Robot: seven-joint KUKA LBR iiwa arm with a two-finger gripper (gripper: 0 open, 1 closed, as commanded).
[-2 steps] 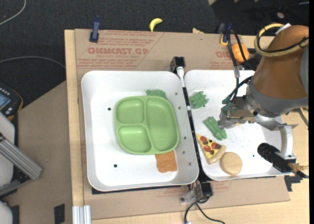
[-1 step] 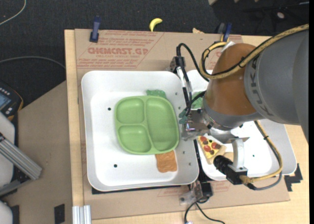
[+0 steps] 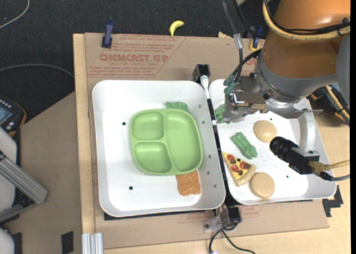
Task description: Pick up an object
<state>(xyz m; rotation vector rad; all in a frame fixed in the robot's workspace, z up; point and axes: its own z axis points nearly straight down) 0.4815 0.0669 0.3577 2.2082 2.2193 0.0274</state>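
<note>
Green toy pod (image 3: 243, 143) just above pizza slice (image 3: 239, 168), long axis diagonal, upper end toward gripper (image 3: 233, 108), grip unreadable.

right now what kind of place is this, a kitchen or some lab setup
Most likely a robotics lab bench, not a kitchen: the food, like the pizza slice, is toy, lying in shallow white bins on cardboard, with loose cables around.

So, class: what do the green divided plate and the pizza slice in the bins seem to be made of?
Green divided plate: likely moulded plastic, with a smooth, even colour and soft sheen. Pizza slice: probably a plastic or rubber toy, with flat, painted-looking toppings; its exact material is unclear.
</note>
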